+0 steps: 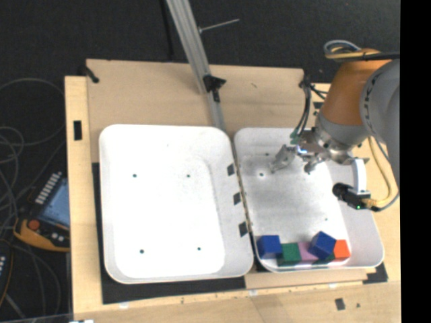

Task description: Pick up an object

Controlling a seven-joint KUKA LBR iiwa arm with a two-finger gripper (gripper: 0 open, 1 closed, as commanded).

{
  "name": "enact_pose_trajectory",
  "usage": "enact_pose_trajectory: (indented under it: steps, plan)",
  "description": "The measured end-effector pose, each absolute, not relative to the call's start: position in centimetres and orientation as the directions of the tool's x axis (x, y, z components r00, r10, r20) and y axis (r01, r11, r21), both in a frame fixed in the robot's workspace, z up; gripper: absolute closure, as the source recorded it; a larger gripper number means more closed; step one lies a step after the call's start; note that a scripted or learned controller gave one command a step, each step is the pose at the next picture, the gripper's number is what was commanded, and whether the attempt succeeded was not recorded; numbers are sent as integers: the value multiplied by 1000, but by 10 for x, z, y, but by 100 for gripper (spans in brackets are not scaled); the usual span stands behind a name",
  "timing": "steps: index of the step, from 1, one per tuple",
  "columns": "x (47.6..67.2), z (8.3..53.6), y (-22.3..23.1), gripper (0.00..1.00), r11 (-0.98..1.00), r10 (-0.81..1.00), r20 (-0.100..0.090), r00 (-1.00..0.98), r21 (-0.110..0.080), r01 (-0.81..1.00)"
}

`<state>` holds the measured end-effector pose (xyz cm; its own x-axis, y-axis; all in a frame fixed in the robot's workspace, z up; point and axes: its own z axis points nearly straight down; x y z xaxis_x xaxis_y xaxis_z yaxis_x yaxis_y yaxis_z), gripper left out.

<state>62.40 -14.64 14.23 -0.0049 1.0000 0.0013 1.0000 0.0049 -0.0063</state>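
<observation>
Pincer fingers on the gripper (294,159) are spread apart, with nothing between them, and they hang over the top part of the right bin (296,207). After that, from biggest to smallest: a dark floor (40,32) lies all around, with thin cables (20,140) curling on the left side. On it sits the light wooden bench (148,93). The left bin (168,200) is white and has a few tiny dark dots on its bottom. The right bin touches it side by side. The grey arm (380,99) comes in from the right, with an orange band (347,96) above the wrist. A long grey metal bar (192,46) slants down from the top toward the place where the bins meet. At the left edge lies a handheld controller (44,214) with a blue screen and an orange rim. The small things to pick up all sit along the near edge of the right bin, well apart from the gripper: a blue block (269,245), a green block (290,252) just beside it, a flat purple piece (307,253), another blue block (324,243), and an orange block (341,249) touching that one.
</observation>
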Motion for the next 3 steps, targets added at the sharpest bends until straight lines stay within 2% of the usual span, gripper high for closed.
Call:
enact_pose_trajectory:
  steps: [1, 3]
  plan:
    - [626, 147, -148, 0, 1, 1000, 0, -1, 2, 1000]
    - [626, 147, -149, 0, -1, 1000, 0, 1, 2, 1000]
